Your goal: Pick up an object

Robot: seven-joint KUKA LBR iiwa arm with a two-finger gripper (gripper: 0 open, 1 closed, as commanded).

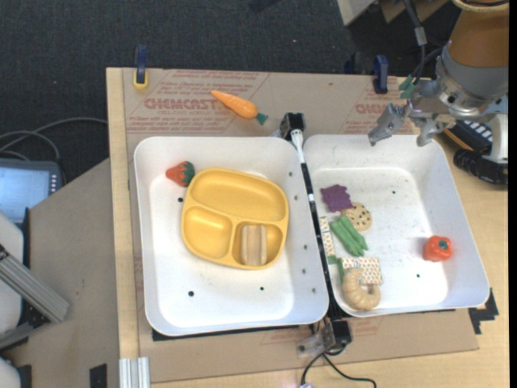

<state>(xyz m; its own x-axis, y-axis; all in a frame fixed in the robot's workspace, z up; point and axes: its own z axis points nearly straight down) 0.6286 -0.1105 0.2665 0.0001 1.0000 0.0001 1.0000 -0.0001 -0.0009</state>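
My gripper [402, 128] hangs above the far rim of the right bin [452, 184], open, with nothing between its fingers. In that bin lie a purple piece [335, 196], a cookie [359, 217], a green bean pod [347, 235], a small patterned square [363, 269], a bagel-like ring [360, 290] and a red tomato [437, 249]. The left bin [153, 241] holds a yellow divided plate [234, 217] with a pale bun [254, 244] in one compartment, and a strawberry [181, 173] beside it.
An orange carrot [236, 104] lies on the cardboard behind the left bin. A black brush-like tool [297, 140] rests along the seam between the bins. The arm's orange band [481, 23] rises at the top right. Blue clamps hold the board's far edge.
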